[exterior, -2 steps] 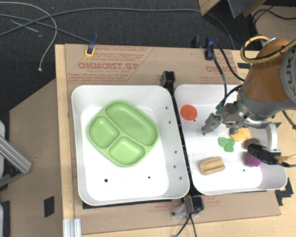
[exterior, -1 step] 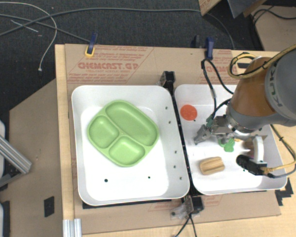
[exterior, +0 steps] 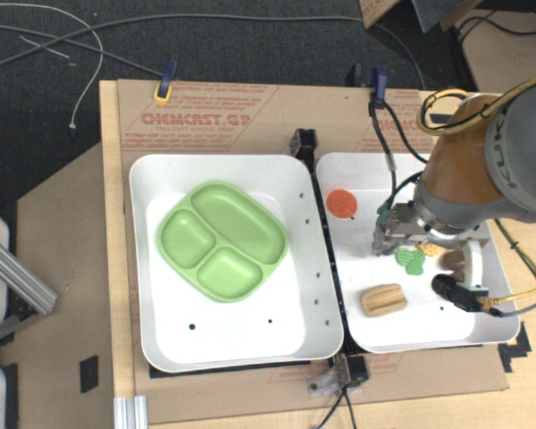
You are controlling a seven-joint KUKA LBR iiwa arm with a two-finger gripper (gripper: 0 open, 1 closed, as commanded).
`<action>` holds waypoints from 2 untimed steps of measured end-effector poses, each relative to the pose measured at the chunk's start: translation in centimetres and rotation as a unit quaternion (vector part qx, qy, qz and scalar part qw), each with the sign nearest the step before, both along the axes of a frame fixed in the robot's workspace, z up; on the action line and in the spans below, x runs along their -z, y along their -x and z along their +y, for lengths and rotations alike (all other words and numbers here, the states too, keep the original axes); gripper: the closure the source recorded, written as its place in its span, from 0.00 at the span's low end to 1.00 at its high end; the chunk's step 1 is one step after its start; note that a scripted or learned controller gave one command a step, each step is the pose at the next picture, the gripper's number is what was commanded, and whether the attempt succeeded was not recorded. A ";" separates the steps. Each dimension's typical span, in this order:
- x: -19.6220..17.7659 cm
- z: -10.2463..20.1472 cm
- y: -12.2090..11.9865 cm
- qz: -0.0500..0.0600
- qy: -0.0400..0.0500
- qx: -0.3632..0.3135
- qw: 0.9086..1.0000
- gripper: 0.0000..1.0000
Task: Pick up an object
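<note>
I've got the gripper (exterior: 402, 239) hanging low over the right bin (exterior: 366, 324), right above a small green toy (exterior: 410, 260), and honestly I can't tell how the hand is set, the wrist blocks it. My worry: that green piece sits just beside a brownish bit (exterior: 431, 250) and a dark object (exterior: 453, 261), so a sloppy descent could nudge the cluster or pinch two at once. The tan bread-like block (exterior: 383, 299) and the orange disc (exterior: 342, 204) lie clear. The left bin (exterior: 152, 329) has just the green divided plate (exterior: 221, 239).
</note>
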State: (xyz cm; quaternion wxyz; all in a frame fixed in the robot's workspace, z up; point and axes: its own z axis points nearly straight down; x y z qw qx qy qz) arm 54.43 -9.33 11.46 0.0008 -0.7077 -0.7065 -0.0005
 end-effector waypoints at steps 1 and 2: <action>-4.3 -0.1 -0.2 -0.002 0.001 -0.001 1.000 1.00; -8.8 -0.6 0.0 -0.003 0.001 -0.001 1.000 1.00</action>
